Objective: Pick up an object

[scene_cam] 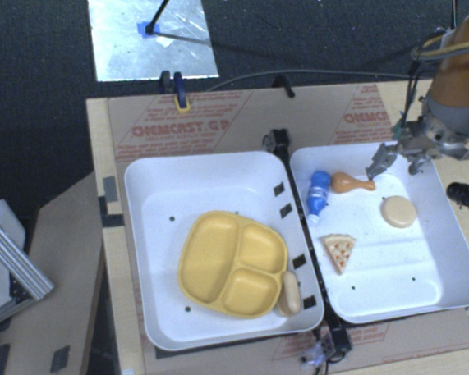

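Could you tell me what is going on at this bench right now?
A robot arm reaches in from the right, its tool hovering over the back of the right bin, close to a toy chicken drumstick. Nothing is between its fingers. Also in that bin lie a blue bottle, a round tan biscuit and a pizza slice. The left bin holds a yellow divided tray with a small bread roll beside it.

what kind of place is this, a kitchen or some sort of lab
Most likely a robot test bench in a lab, not a kitchen. Two white bins sit on a cardboard-covered bench, the food is toy-like: a pizza slice and a drumstick, and a robot arm reaches in over them.
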Controlling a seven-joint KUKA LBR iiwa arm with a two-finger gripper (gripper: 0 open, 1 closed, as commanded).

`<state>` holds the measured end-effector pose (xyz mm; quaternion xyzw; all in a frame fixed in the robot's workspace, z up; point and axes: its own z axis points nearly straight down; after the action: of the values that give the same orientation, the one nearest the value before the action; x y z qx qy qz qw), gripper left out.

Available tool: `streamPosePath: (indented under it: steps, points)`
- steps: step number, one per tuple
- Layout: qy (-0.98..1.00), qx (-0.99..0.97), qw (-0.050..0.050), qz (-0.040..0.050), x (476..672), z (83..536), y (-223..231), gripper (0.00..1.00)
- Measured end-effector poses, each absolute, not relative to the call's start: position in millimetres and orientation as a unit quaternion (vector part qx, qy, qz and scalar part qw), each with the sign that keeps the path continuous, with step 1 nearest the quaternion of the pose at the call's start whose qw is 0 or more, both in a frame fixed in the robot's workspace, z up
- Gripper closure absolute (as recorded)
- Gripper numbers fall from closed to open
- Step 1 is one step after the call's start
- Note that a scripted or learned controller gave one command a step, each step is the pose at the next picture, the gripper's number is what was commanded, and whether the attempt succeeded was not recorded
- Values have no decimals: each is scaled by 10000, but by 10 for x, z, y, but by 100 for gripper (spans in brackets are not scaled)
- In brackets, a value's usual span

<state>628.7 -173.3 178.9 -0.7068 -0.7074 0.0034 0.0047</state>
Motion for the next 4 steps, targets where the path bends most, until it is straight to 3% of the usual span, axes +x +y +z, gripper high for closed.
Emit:
streamPosePath:
  steps: [1,3,4]
  points:
    - [-7084,-7058,-6,-3,6319,1873,-1729,0]
    - [-7095,-7047,-3,2,6430,864,-1734,0]
    - [-7102,-7040,-25,-13,6447,1000,-1734,100]
